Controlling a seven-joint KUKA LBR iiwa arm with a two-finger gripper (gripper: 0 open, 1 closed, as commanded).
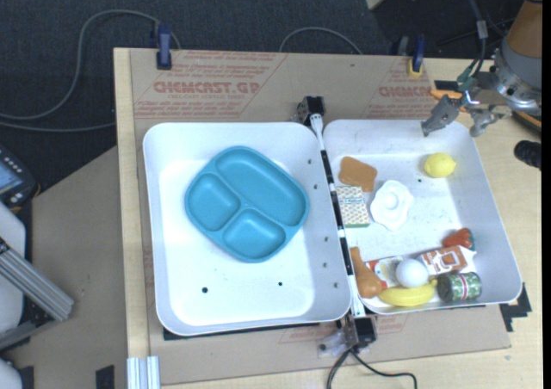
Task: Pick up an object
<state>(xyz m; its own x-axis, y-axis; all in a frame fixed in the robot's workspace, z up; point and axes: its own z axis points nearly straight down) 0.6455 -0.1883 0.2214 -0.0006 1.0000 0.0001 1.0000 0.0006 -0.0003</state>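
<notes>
The gripper (pixel 456 118) hangs above the right bin's (pixel 495 206) far rim. Its fingers look spread, holding nothing. A lemon (pixel 439 165) lies near.

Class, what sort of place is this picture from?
Probably a robotics lab test bench: a gripper hovers over a white bin of toy food, with a blue divided plate in the neighbouring bin.

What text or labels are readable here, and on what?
"CHEMCAST GP", red print on the brown board behind the left bin; repeated smaller beside it.
Same red print behind the right bin: partly hidden, blurred.
Small can label: too small to read.
Carton: unreadable.
</notes>
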